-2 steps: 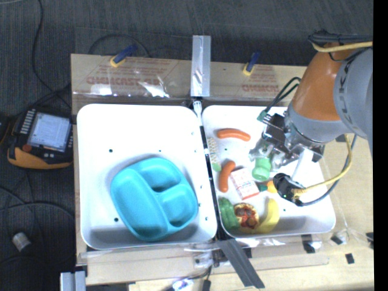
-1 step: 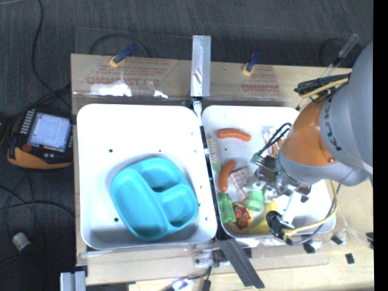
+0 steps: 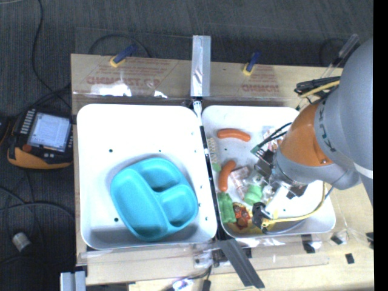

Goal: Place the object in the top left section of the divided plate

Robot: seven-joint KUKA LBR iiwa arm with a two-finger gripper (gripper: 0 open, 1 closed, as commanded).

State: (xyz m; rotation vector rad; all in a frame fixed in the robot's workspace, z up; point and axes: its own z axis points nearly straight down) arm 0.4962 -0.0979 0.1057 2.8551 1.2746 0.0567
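Probably the chief risk is clutter: the right bin (image 3: 276,117), under the end effector (image 3: 262,180), is crowded, so a grab may catch a neighbour or nothing; the blue divided plate (image 3: 130,193), well apart from it, lies skewed, so sections may be confused; spread or closed, cannot tell; likeliest object, a sausage (image 3: 225,173) just beside it; a green piece (image 3: 253,193) nearly beneath.

Divided plate (image 3: 154,202) in left bin (image 3: 121,132); sausage (image 3: 233,135) in right bin (image 3: 276,117).
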